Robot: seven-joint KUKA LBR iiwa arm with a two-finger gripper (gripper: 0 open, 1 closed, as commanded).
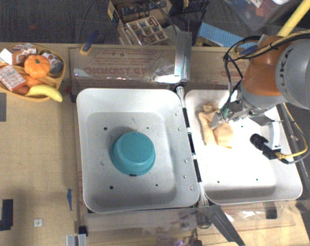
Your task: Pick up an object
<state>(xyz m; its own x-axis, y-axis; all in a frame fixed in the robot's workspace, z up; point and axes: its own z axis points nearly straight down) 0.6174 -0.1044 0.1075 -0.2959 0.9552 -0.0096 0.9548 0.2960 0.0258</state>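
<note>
A crumpled tan cloth lies in the upper left part of the right bin. My gripper is down on the cloth's upper right edge, reaching in from the right under the grey arm with its orange band. An upturned teal bowl sits in the middle of the left bin, well away from the gripper.
A black cable fitting hangs over the right bin beside the arm. A basket of toy fruit and boxes stands at the far left on the bench. A cardboard panel and clutter lie behind the bins.
</note>
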